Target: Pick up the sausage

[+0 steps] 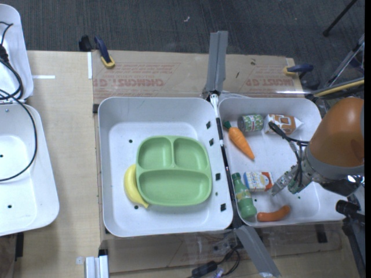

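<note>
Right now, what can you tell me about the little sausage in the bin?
The sausage is small, smooth and orange-red, darker toward one end, and looks like a plastic toy. It lies flat with a slight curve near the front edge of the right bin. Its left end is close to the base of a green bottle; whether they touch is unclear. The gripper is above it, not touching.
</note>
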Motion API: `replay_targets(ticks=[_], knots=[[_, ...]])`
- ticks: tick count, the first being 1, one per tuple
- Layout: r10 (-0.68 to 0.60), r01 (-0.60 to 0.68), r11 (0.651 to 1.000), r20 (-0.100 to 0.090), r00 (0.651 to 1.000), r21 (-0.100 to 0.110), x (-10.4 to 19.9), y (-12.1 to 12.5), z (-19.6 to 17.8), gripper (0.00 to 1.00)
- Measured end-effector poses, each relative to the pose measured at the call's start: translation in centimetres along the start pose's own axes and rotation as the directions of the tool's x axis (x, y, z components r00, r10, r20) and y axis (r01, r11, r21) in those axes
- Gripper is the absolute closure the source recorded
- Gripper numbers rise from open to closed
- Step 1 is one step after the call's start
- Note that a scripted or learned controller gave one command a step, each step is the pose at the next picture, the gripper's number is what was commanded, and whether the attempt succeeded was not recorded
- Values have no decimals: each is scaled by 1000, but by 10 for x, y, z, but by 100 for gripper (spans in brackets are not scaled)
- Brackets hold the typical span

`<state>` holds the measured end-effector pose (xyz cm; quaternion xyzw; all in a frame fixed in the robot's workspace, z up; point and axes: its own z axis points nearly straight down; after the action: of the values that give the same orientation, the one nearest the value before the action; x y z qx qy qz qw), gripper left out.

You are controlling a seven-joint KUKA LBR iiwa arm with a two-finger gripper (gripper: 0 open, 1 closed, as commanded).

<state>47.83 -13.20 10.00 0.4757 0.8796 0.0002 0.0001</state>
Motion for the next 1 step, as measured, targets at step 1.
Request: replay_targets(ticks=[1], knots=[[243,-243,970,1,970,0,-13,-9,-35,100]])
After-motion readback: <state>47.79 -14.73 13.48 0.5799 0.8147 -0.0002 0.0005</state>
